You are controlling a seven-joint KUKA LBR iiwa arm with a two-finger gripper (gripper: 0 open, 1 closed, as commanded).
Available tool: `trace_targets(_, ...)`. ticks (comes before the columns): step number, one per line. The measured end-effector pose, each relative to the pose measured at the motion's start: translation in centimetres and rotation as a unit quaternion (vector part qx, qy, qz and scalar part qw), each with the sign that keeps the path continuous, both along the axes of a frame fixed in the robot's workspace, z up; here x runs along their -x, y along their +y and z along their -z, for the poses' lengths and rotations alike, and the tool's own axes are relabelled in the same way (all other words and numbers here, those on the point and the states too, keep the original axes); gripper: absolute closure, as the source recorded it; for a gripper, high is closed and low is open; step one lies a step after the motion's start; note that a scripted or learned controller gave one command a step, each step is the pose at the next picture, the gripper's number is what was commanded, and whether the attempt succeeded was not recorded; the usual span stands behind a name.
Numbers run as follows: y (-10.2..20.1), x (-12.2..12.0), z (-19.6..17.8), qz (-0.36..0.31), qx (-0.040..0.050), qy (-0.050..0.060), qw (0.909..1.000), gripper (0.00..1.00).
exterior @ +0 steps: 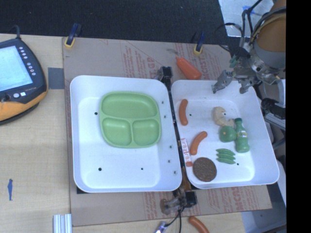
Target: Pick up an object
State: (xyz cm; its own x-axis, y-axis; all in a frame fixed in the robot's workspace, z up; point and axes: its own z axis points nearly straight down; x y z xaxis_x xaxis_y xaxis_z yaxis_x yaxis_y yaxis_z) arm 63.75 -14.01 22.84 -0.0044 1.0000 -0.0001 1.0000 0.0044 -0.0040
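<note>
Gripper (232, 83) hangs with fingers apart over the right bin (252, 176) far rim; dropping there, it might hit plastic.

Gripper (232, 83) above right bin's far edge, fingers spread, nothing between them.

Below jaws, nearest: cream mushroom-like piece (221, 115). Just beyond it: green bottle (241, 135), lying flat, touching a green round vegetable (226, 134).

Below-left of jaws: two orange sausages, one upright (183, 111), one tilted (198, 142).

Farthest below: green pea pod (225, 155), brown round patty (205, 169).
</note>
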Motion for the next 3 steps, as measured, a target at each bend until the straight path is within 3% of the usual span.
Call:
trace_targets(1,-4.0,1.5,8.3,0.0,0.001,0.001,1.0,0.0)
trace_targets(2,-5.2,3.1,13.7,-0.001,0.0009,0.0,1.0,0.0)
trace_targets(3,-6.0,7.6,13.7,-0.001,0.0007,0.0,1.0,0.0)
